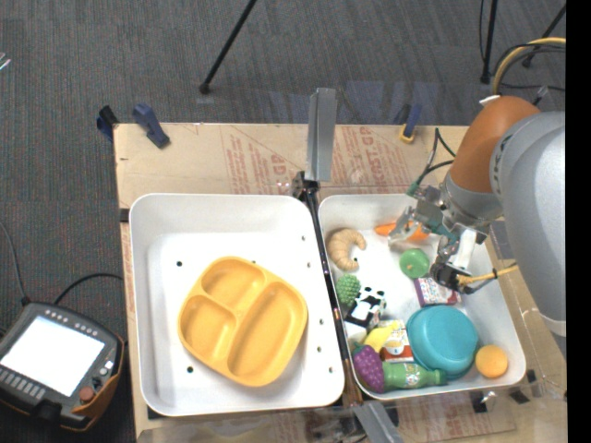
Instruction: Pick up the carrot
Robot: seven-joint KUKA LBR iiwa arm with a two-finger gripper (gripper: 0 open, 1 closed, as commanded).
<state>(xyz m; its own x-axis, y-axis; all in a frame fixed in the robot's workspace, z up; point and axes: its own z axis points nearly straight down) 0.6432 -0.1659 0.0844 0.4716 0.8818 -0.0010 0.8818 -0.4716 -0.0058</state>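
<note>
Orange carrot lies in the right bin, directly under the gripper. Fingers are partly hidden by it; I cannot tell if they pinch it.

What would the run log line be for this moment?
gripper over right bin far end | at carrot | grasp unconfirmed | yellow plate in left bin

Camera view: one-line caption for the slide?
Gripper down at the carrot in the cluttered right bin; yellow divided plate in the left bin.
</note>
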